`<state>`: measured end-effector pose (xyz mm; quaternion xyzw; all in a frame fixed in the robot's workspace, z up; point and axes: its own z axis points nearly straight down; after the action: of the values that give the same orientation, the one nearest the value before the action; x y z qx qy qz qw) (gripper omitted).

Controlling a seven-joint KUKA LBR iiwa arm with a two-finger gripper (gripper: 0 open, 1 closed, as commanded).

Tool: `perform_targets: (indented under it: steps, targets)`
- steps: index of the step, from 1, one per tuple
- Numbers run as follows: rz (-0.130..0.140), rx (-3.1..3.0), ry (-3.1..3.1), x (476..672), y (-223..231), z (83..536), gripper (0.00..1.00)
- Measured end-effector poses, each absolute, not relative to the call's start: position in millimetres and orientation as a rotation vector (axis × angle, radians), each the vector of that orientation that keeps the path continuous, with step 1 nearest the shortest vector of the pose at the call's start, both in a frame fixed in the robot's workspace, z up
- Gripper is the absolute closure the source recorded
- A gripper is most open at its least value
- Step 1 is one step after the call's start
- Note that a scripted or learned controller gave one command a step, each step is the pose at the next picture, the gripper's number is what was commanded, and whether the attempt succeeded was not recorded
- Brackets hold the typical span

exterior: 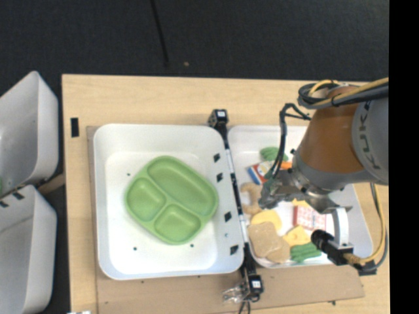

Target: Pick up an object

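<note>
The right bin (243,136) holds a jumble of small toy food pieces. Among them are a tan bread slice (268,242), a yellow piece (265,219), a green piece (302,252) at the front and another green piece (269,153) at the back. A red and white card (302,214) lies beside them. My gripper (275,193) hangs low over the middle of this pile, under the orange wrist band (327,142). The arm's body hides much of the bin's right half.
The left bin (111,241) carries a green divided plate (171,199) with three compartments. A ridge with black clips (229,175) separates the two bins. Cables (317,91) loop above the wrist. White containers (23,136) stand off the bench at the left.
</note>
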<state>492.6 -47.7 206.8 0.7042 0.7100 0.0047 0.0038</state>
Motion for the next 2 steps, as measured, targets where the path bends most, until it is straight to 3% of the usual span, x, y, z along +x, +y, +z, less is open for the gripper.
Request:
perform_targets:
  steps: [1, 2]
  targets:
    - [-0.004, 2.228, 2.203, 488.6, -181, 214, 1.0]
    - [-0.006, 2.224, 2.232, 487.3, -134, 105, 1.0]
